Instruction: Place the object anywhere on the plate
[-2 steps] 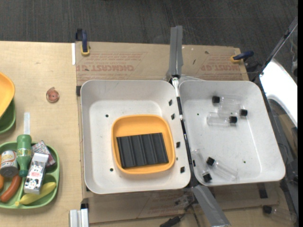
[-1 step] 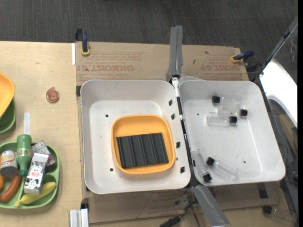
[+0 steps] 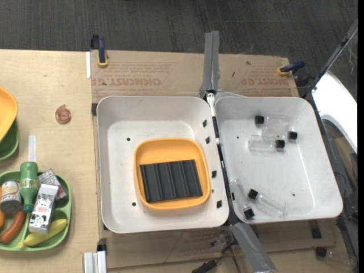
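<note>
Front vials point(image 3: 263, 205): two clear tubes with black caps, lying at the near edge of the right bin point(image 3: 304, 172), close together.
Rear vials point(image 3: 272, 134): about three more, lying loose toward the far side of the same bin.
Plate point(image 3: 170, 145): orange, set in the middle of the left bin point(image 3: 116, 152).
Block point(image 3: 170, 181): dark and ribbed, lying flat and wholly within the plate; judged to be the task's thing, already in place.
Step in hand: judged as checking or release. If a vial is meant instead, a grasp across the tube's middle is advised, and a low set-down on the bare orange rim beside the block, lest it roll.
Gripper: its state cannot be told.
Hard to make out: vial bodies are nearly lost against the white bin, so the count and which way each lies are uncertain; only the caps read clearly.
Cut off: green tray point(image 3: 60, 235) of toy food at the left edge.
</note>
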`<state>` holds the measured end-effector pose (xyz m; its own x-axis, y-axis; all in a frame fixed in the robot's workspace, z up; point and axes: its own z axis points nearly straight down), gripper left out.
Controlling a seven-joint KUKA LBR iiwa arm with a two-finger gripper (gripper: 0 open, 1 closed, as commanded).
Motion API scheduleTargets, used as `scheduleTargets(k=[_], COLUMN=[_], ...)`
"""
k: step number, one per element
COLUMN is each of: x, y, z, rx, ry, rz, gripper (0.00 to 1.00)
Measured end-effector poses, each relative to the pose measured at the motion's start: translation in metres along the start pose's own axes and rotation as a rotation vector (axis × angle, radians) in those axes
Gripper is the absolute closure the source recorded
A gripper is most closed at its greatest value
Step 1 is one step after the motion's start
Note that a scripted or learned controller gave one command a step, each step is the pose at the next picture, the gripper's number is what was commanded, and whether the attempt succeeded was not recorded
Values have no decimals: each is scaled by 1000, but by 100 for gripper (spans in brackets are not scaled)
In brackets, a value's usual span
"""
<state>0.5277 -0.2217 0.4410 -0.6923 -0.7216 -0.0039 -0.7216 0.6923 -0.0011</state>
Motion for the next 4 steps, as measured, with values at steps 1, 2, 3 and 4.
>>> scheduleTargets(k=[1, 2, 3, 4], x=[-23, -1, -16, -35], y=[-23, 41, -16, -36], z=[0, 207, 148, 75], rx=[0, -3, 0, -1], ry=[-1, 1, -1, -2], rz=[-337, -287, -537, -622], gripper=[100, 100, 100, 100])
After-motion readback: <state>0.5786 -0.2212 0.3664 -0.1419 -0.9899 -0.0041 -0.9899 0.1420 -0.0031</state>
